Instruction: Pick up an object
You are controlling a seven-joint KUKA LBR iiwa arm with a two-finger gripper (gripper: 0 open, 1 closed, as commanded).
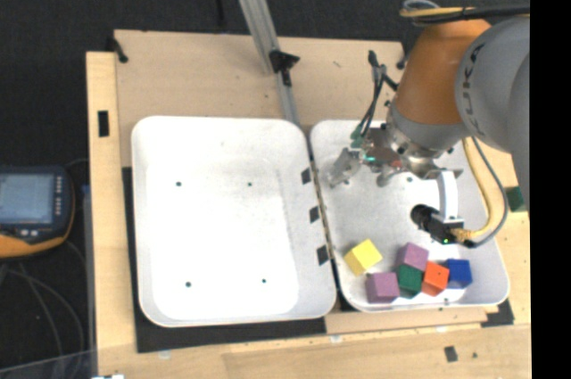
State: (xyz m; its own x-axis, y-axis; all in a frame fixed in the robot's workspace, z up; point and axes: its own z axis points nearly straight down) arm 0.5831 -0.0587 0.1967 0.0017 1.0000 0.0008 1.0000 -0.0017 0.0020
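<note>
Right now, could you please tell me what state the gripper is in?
Gripper: cannot be told; it sits above the right bin, away from the blocks.

A robotics lab: a wooden bench (223, 74) bearing two white bins (161, 145), a control pendant (34, 206) at left.

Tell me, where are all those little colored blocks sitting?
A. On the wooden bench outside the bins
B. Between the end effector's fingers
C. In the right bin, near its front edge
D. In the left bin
C: the yellow block, the purple blocks, the green block, the orange block and the blue block all lie clustered in the right bin, near its front edge.
</note>
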